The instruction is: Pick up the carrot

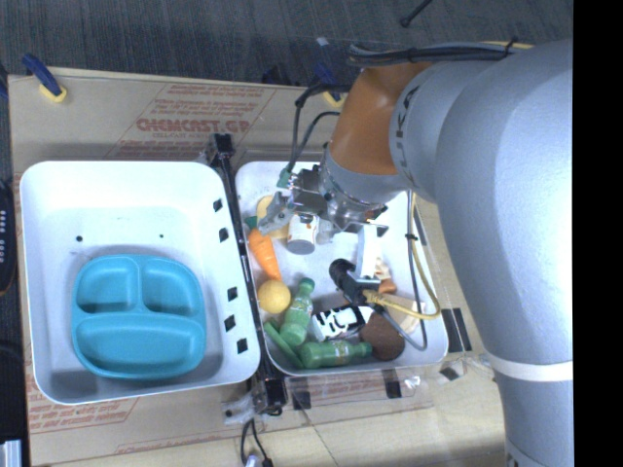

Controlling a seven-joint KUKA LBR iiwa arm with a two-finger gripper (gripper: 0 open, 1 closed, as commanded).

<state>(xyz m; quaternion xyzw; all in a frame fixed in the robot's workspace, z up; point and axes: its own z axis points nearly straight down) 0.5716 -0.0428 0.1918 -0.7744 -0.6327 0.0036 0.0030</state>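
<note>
The orange carrot lies against the left wall of the right bin, pointing toward the front. My gripper hangs over the back half of that bin, just right of and slightly behind the carrot's top end. A small white rounded part sits at its tip. Nothing shows as held.
In front of the carrot are a yellow lemon, a green bottle, more green items, a black-and-white object and a brown one. Something yellow lies at the bin's back. The left bin holds a blue divided plate.
</note>
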